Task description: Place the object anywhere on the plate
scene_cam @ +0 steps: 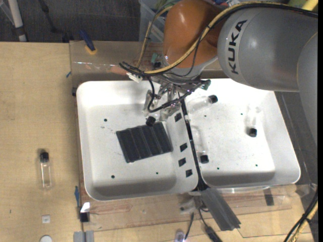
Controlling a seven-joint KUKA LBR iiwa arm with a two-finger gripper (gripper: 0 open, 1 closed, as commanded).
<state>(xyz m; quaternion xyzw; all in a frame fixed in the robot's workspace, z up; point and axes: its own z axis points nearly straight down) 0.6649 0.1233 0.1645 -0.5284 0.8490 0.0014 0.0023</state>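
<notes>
**End effector low over the left bin, above the ribbed plate**

The end effector (160, 105) hung at the back of the left bin (101, 180), near the divide between the two bins, wrapped in loose black and yellow cables; whether it stood apart or together I cannot tell, since wires and the wrist hid it. The grey arm (267, 39) with its orange band (186, 29) reached in from the right and covered much of the upper view.

Just in front of the end effector lay the plate (145, 141), a dark ribbed rectangle resting flat and slightly turned on the floor of the left bin. A small black object (150, 120) sat just beside the plate's far edge, directly below the end effector; it was too small to tell whether it touched the plate or anything gripped it.

The right bin (282, 170) held clear vials with dark caps: one (209, 99) near its back, one (251, 125) toward the right, one (200, 147) by the divide.

Both white bins sat on a tan wooden desk (30, 100). Another clear vial (45, 169) lay on the desk well to the left of the bins. Behind the desk stood a translucent crate (156, 4) of colourful items against a dark background.
</notes>
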